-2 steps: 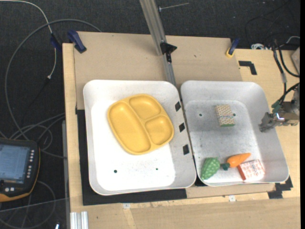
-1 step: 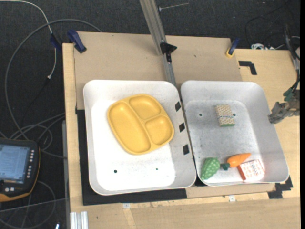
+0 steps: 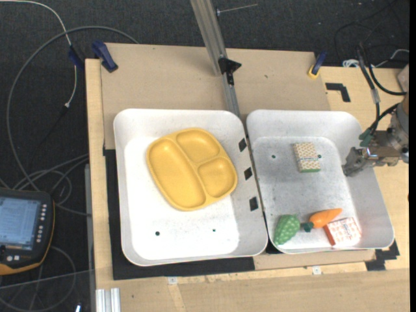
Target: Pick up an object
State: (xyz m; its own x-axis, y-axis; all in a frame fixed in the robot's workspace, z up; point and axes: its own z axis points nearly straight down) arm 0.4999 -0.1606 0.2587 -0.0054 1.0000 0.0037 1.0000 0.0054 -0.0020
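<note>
Claw (image 3: 352, 163) at right bin (image 3: 372, 194) rim (finger state cannot be told) | speckled block (image 3: 307, 156) just left | toy carrot (image 3: 323, 218) below | yellow divided plate (image 3: 190, 168) far left

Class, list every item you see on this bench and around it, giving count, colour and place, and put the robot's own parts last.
bins: 2, white, side by side on the bench
divided plate: 1, yellow, three compartments, in the left bin
speckled block: 1, beige with a green edge, upper middle of the right bin
toy carrot: 1, orange, near the right bin's front edge
green toy: 1, green, left of the carrot at the front edge
small box: 1, orange and white, front right corner of the right bin
clamps: 2, blue, on the board's back corners
handheld screen unit: 1, dark with orange trim, on the floor at left
gripper: 1, grey metal, over the right bin's right rim
</note>
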